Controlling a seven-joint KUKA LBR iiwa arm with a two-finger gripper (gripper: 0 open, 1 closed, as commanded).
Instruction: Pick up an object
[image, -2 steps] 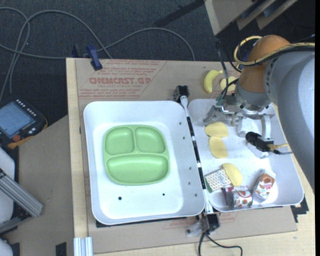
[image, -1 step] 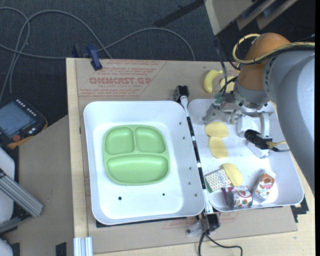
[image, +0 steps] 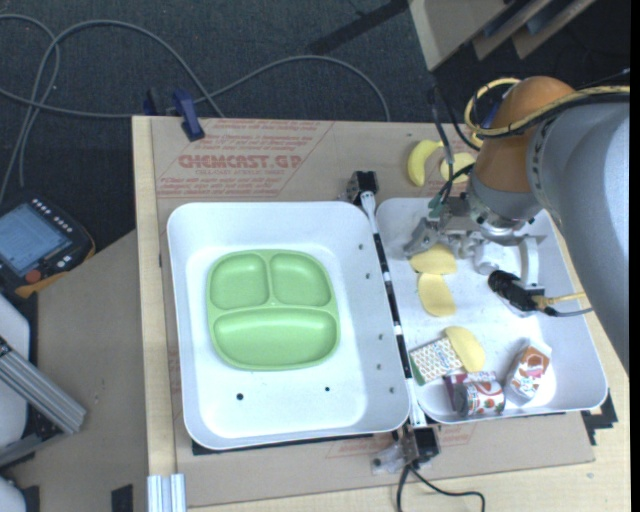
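**Gripper low over the right bin**

I see the gripper (image: 452, 232) down in the right bin (image: 590, 385), near its far left corner, just above a pale yellow piece (image: 434, 262). Whether anything is gripped I cannot tell. Another yellow piece (image: 436, 295) lies just beside it. The green divided plate (image: 271, 308) sits in the left bin (image: 190, 330).

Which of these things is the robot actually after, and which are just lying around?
Part of the job:
gripper
yellow pieces in the right bin
small packets

Just lying about:
green divided plate in the left bin
blue clamp
handheld controller
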